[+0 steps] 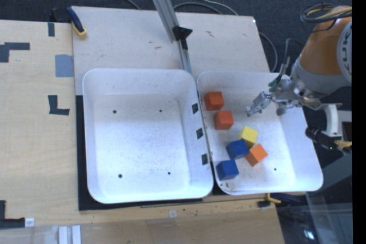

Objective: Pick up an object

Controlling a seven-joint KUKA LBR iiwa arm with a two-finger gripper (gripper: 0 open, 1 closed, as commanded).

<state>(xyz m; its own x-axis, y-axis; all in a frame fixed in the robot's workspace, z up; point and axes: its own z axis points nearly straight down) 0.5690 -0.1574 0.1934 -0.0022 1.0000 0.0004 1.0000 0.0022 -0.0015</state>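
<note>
Blocks are seen scattered in the right bin (297, 180), lower-left of the gripper (258, 104), nothing gripped, the yellow block (249, 135) lying nearest, just below it, orange blocks (214, 100) further left, and whether the small blurred fingers are parted cannot be told.

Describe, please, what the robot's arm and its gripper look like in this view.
The arm is bulky and rounded, with a broad orange band and a grey casing at the view's right edge. Its wrist narrows to a small metallic grey gripper with thin fingers and a spot of green near its base. Dark cables loop behind the arm.
</note>
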